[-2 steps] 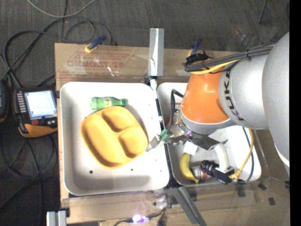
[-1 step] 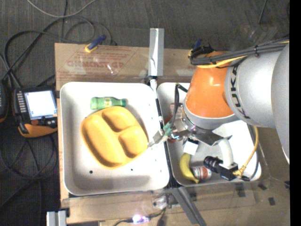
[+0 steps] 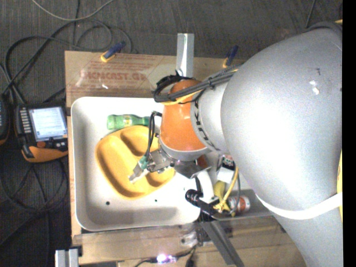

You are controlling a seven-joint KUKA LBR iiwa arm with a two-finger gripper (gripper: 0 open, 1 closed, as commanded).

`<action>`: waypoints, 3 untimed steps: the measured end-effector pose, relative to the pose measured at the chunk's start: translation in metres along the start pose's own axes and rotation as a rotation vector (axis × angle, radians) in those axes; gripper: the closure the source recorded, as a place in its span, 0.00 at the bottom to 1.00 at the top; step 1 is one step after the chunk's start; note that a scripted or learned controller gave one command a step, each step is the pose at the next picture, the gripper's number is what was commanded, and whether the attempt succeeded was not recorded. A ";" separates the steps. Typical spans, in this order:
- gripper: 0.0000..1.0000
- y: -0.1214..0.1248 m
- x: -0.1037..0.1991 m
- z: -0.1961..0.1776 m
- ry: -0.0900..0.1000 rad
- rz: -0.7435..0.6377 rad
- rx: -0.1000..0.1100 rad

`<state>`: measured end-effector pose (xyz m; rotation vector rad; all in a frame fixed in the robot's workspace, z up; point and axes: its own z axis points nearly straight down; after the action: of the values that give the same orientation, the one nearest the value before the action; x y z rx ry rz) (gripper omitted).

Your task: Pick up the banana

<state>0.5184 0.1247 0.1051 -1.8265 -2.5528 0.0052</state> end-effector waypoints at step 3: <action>0.00 0.107 0.054 0.004 -0.002 -0.320 -0.002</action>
<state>0.6026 0.2103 0.1002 -1.3968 -2.8134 0.0041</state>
